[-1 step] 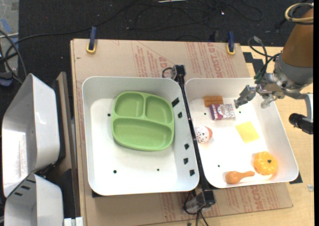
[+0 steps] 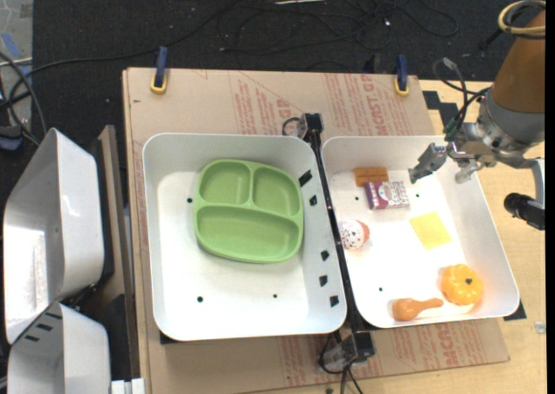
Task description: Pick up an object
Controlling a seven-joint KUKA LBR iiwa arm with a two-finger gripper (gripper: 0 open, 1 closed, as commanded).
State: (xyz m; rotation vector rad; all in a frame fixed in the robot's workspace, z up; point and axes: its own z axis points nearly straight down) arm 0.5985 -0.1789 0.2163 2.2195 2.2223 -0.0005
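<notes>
Purple carton lies touching the brown block. The gripper (fingers spread, nothing between them) hangs just right of the carton, so a descent might nudge both

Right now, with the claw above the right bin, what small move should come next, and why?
Probably a short move down and toward the small purple box. The claw hangs over the right bin's far edge with nothing between its fingers, and that box, beside the brown block, is the nearest object. The yellow square looks too flat to grip.

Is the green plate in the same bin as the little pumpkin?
No, the green plate lies in the left bin, and the pumpkin sits in the right bin.
</notes>
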